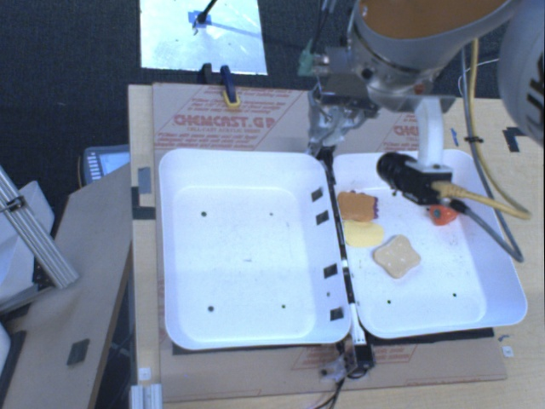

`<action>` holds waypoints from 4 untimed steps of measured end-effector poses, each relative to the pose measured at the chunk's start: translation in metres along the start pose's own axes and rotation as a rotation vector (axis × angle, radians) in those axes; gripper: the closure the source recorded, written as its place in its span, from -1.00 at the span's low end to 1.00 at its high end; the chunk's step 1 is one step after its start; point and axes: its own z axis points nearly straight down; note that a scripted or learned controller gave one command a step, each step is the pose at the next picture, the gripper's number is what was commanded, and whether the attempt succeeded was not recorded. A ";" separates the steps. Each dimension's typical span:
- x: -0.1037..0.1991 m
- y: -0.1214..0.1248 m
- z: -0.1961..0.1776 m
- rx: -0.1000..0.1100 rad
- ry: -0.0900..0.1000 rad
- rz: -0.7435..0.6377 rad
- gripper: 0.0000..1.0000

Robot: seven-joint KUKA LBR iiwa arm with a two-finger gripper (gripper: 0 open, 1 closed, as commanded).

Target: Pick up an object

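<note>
Hovering pincer (324,139): over the back edge between left bin (247,262) and right bin (464,288); you cannot tell if apart or together.
Inside right bin: bread slice (397,256), yellow piece (364,234), orange block (358,205), red bit (440,216).

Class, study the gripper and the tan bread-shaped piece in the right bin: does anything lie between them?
Yes. The gripper hangs at the far left corner of the right bin. Between it and the tan piece lie an orange-brown piece and a yellow piece, both flat. A descent from above would likely clear them.
</note>
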 end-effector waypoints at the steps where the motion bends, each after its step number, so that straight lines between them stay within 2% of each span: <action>1: 0.082 0.035 0.041 0.007 -0.001 -0.001 1.00; 2: 0.077 0.045 -0.062 -0.008 0.003 0.002 1.00; 3: 0.077 0.044 -0.055 0.003 -0.001 0.003 -1.00; 4: 0.078 0.045 -0.067 0.000 0.001 -0.002 1.00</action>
